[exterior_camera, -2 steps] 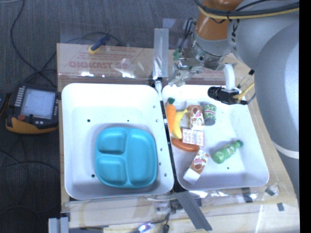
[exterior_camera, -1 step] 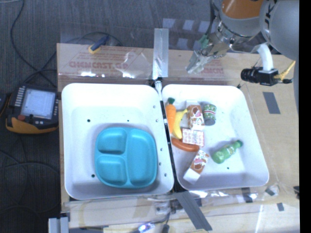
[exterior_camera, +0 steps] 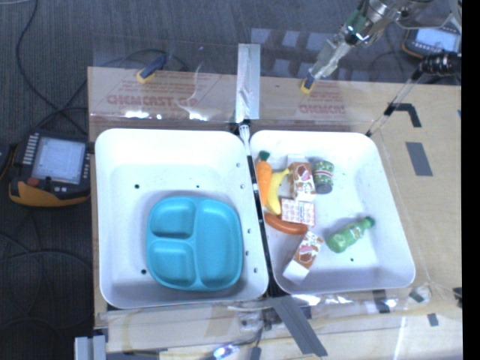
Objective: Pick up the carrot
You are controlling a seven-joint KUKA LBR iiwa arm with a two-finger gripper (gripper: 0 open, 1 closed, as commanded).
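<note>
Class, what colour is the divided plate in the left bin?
Turquoise blue: the plate, seen clearly in the camera view.

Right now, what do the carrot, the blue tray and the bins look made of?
Carrot: likely moulded plastic toy, smooth uniform orange, slight sheen.
Blue tray: probably hard plastic, matte turquoise, rounded moulded compartments.
Bins: seemingly thin formed white plastic, semi-gloss, glare along the front rims.
</note>
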